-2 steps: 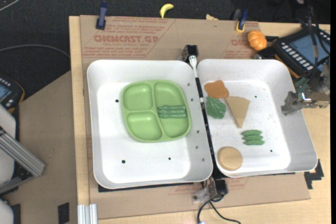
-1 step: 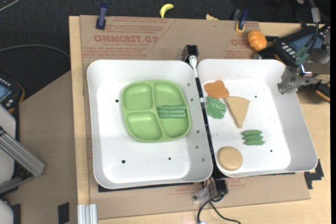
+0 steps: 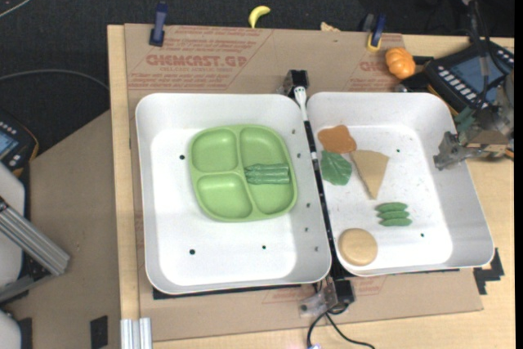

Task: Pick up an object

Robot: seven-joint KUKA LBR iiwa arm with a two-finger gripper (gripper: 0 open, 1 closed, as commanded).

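Bench: carries both bins side by side, so everything I might pick lies on the far side of the gripper from the arm.
Left bin: the farther one from the gripper, well apart from it.
Right bin: the gripper sits at its outer rim, so this is the bin I would work in.
Gripper: over the right bin's outer rim and above the floor, with nothing visibly held. I cannot tell whether it is open or closed.
Green plate: a divided plate in the left bin, farthest from the gripper. It looks like stiff, smooth plastic and is too broad to take except by its rim.
Tan wedge: the nearest sizeable piece to the gripper and my likely pick. I judge it light and rigid, best pinched across the narrow end, though it lies flat and may slide.
Orange-brown piece: beyond the wedge from the gripper, near the wall between the bins. It is flat and probably light.
Round tan piece: off towards the front corner. It is domed and probably slippery, so I would close across its middle.
Green leaf: just beside the wedge on its far side. It looks thin and possibly soft, so a poor hold.
Green pods: small and low, between the gripper and the round piece, and easy to miss.
Green ridged piece: on the plate, well apart from the gripper.
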